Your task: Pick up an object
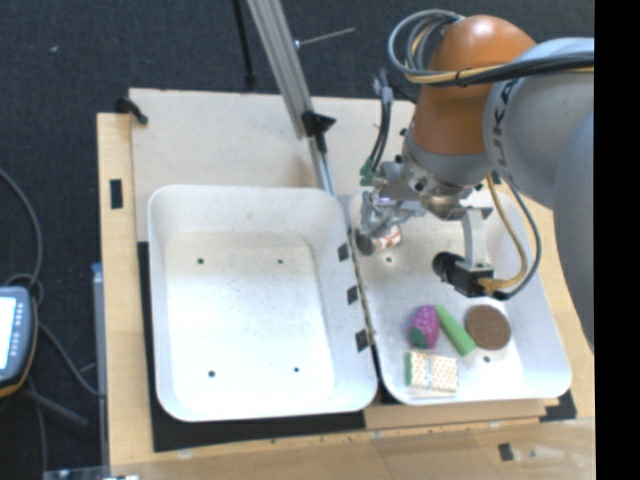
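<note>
Close to the right bin (545, 368)'s left wall, the hand (377, 230) hangs; its grip is hard to tell, a small whitish object (388, 236) half hidden there.

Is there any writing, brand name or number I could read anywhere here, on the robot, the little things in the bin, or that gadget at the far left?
None can be read.
The patterned packet in the right bin: speckled print, too small and blurred to read.
The small red-and-white object by the gripper: markings too blurred to read.
The handheld device at the left edge: its screen glows, nothing legible on it.
The arm: no visible lettering.
</note>
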Controlling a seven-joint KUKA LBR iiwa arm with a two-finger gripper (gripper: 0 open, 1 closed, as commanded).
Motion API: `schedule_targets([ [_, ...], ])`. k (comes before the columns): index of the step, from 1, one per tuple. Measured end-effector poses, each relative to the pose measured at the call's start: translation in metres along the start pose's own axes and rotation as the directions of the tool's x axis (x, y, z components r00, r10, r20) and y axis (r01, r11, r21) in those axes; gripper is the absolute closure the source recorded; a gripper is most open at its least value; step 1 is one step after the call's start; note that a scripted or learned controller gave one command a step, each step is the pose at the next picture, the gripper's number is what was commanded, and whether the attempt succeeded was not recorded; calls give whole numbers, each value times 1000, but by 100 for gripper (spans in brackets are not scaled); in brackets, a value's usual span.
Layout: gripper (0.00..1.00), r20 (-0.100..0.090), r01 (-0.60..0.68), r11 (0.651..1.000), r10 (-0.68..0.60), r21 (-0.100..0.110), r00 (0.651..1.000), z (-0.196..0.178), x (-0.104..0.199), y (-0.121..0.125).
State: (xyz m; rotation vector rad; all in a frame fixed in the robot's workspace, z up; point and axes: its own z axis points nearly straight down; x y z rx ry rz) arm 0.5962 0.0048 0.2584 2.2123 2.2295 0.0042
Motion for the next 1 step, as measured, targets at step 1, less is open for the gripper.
schedule_targets([
  [1,100,1,-2,1000,2,4,1000,14,49,-3],
])
